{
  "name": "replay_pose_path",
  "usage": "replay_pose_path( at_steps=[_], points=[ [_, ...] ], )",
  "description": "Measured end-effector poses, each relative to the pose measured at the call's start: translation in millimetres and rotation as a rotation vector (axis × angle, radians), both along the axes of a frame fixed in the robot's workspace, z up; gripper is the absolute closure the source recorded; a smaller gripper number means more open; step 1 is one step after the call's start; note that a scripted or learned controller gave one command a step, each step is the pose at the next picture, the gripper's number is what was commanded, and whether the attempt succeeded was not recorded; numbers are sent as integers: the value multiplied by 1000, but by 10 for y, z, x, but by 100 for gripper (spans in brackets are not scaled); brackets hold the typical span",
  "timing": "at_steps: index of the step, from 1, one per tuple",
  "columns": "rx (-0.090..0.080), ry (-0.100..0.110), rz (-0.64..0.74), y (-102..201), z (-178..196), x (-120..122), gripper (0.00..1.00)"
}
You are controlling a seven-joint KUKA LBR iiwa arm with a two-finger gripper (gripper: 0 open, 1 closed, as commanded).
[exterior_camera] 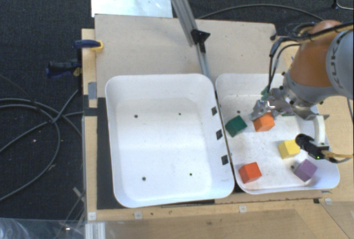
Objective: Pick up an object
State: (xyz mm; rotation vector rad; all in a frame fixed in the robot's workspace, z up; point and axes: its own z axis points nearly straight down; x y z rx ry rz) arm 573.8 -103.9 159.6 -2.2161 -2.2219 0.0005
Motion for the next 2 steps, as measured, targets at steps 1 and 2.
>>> replay_pose_path(
  at_steps=[1,2],
  points=[
    [-2,-5,6,93,-331,596,100],
    [-1,-12,9,682,349,813,100]
  ],
)
